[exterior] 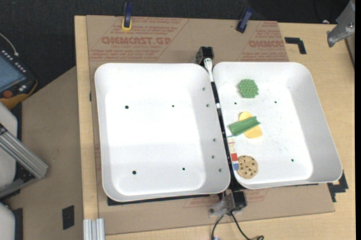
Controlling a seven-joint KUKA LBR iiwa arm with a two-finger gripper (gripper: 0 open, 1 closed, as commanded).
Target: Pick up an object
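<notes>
Pincer (343, 30) parked at 2 o'clock, off the bins; grip state I cannot tell. Nothing picked: green ball (247, 87), cookie (247, 166) untouched in right bin (316, 120).

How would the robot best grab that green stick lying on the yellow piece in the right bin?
Across the middle of the green stick, coming straight down from above. It is long, narrow and lies slanted, so its short width suits a pinch, though it rests on the yellow piece.
</notes>
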